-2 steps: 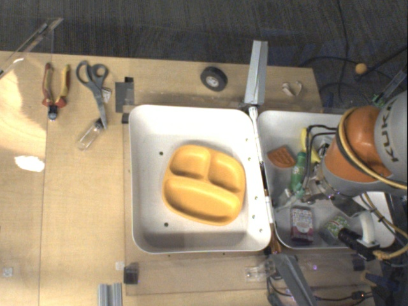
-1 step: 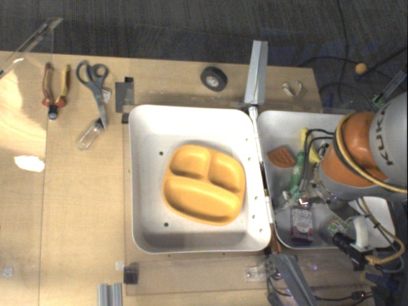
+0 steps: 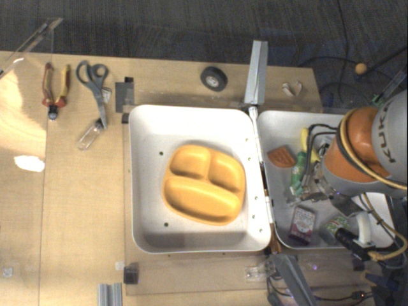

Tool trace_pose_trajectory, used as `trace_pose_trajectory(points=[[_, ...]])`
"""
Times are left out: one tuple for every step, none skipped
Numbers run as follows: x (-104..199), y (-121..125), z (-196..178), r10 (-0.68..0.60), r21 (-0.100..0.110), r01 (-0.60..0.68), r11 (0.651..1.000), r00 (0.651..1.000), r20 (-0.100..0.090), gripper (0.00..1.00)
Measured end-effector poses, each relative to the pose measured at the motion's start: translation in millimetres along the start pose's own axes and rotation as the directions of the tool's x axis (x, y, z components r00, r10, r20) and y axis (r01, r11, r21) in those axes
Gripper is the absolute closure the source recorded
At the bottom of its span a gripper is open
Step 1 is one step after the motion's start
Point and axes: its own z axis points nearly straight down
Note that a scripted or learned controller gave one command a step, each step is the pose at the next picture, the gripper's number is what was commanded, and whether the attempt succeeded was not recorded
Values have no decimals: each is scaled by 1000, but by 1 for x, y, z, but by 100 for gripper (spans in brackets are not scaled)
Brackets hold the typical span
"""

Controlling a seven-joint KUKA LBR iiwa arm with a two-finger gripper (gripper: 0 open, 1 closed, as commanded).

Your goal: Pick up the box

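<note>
Camera view, lower edge first: a small dark block [image 3: 131,273] and a metal bracket [image 3: 109,293] sit on the wooden bench [image 3: 76,222] at lower left. In the lower right, the right bin [image 3: 280,123] holds a clutter of small things. The box [image 3: 303,222], small and dark with a purplish face, lies near that bin's lower left corner, close to the divider between the bins. Just above it, the gripper [image 3: 312,190] hangs low over the bin contents; whether its fingers are apart or closed cannot be told, and nothing is seen between them. The box lies apart from it, just below. The grey arm with its orange band [image 3: 360,145] fills the right of the frame. Beside the gripper stand a green item [image 3: 298,177] and an orange-brown piece [image 3: 281,156].

At centre, the left bin [image 3: 146,171] holds a large yellow moulded object [image 3: 204,182], resting about mid-bin.

Farther up, along the bench's upper part: red-handled pliers [image 3: 54,88] at upper left, grey scissors [image 3: 95,85] beside them, a roll of black tape [image 3: 214,78] above the left bin, and a grey metal post [image 3: 256,72] above the gap between the bins.
</note>
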Motion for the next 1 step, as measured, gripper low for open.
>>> trace_pose_trajectory(points=[[0,0,0,0,0,0,1000,1000,0,0]])
